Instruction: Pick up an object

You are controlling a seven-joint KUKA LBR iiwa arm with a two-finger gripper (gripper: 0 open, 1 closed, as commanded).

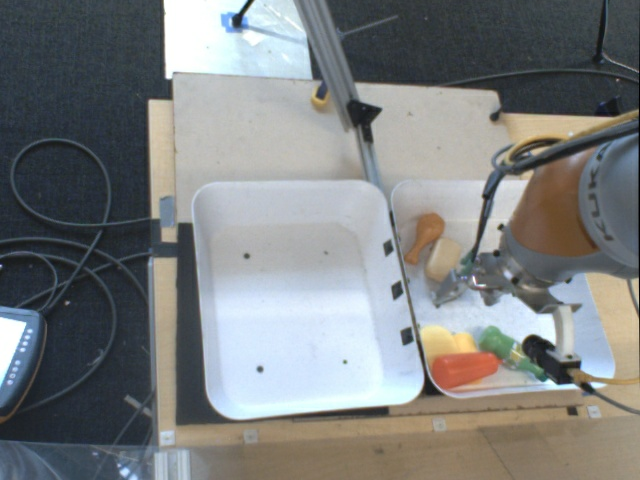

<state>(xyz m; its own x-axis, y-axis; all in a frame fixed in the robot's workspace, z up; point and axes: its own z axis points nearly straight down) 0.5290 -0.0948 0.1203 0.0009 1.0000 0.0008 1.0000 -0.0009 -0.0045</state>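
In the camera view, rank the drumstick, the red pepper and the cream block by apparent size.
1. red pepper
2. drumstick
3. cream block
Pepper and drumstick look close; the arm may hide part of the block.

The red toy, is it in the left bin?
No, the red toy lies in the right bin, near its front edge.

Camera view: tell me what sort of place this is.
Probably a robotics lab's test bench, not a home or shop. A grey and orange robot arm reaches over two white bins, toy food lies in the right bin, and loose cables trail across the carpet.
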